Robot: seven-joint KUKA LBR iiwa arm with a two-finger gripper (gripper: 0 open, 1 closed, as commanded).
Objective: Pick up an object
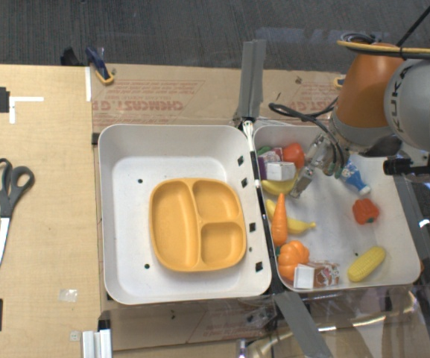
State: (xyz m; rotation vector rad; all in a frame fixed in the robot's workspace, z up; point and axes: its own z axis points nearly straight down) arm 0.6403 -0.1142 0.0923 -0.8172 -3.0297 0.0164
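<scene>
The right bin (393,274) holds several toy foods: a red tomato (294,154), a white box (280,171), a yellow banana (298,224), a carrot (279,221), an orange pumpkin (292,253), a packet (316,275), a corn cob (366,263), a red pepper (365,211) and a blue bottle (355,177). My gripper (313,177) hangs low in the back of this bin, just right of the white box and left of the blue bottle. Its fingers are open with nothing between them.
The left bin (118,200) carries a yellow divided tray (197,224). Scissors (7,192) lie on the bench at far left. A grey divider bar (250,80) runs between the bins at the back. The arm's orange band (367,88) looms over the right bin's back edge.
</scene>
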